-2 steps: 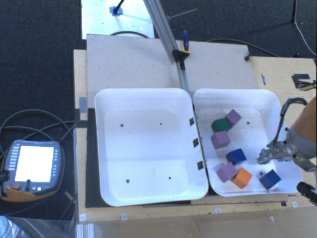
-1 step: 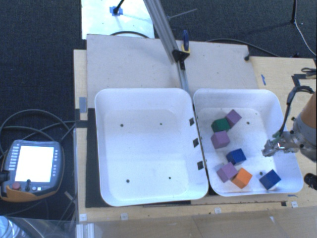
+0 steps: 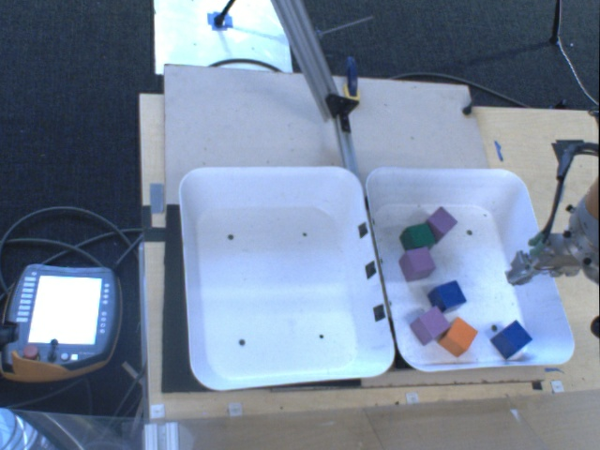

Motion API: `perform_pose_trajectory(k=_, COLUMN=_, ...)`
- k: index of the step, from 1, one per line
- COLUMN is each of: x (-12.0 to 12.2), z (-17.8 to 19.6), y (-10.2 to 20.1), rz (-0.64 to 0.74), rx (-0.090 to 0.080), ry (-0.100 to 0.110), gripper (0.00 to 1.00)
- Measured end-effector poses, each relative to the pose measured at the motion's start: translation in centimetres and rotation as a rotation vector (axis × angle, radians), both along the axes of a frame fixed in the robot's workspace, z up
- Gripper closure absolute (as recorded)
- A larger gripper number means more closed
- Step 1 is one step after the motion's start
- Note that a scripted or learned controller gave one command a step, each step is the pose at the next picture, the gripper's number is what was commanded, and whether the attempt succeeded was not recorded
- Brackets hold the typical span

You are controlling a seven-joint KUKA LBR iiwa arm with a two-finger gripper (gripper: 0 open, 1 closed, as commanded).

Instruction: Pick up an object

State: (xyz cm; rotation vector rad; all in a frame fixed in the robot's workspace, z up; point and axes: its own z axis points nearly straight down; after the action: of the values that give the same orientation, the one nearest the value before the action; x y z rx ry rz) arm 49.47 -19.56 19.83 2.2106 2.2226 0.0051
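At the right edge of the frame, your grey metal pincer hovers over the right white plastic bin; its spread cannot be told. The nearest blue cube lies lower right.

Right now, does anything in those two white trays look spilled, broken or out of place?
Nothing stands out. The blocks sit loose in the right tray, some tilted and touching, like the orange block against a purple one. None has spilled over a rim. The pincer is at that tray's right edge.
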Motion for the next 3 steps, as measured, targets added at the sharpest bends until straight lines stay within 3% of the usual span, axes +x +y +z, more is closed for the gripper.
perform_pose_trajectory(k=1, x=-0.2, z=5.0, y=-1.0, rz=-0.001, rx=-0.001, ry=-0.001, gripper=1.0)
perform_pose_trajectory(k=2, x=1.7, z=4.4, y=4.6, rz=0.006, rx=0.003, ry=0.004, gripper=1.0)
perform_pose_trajectory(k=3, x=5.1, z=4.8, y=9.4, rz=0.006, rx=0.003, ry=0.002, gripper=1.0)
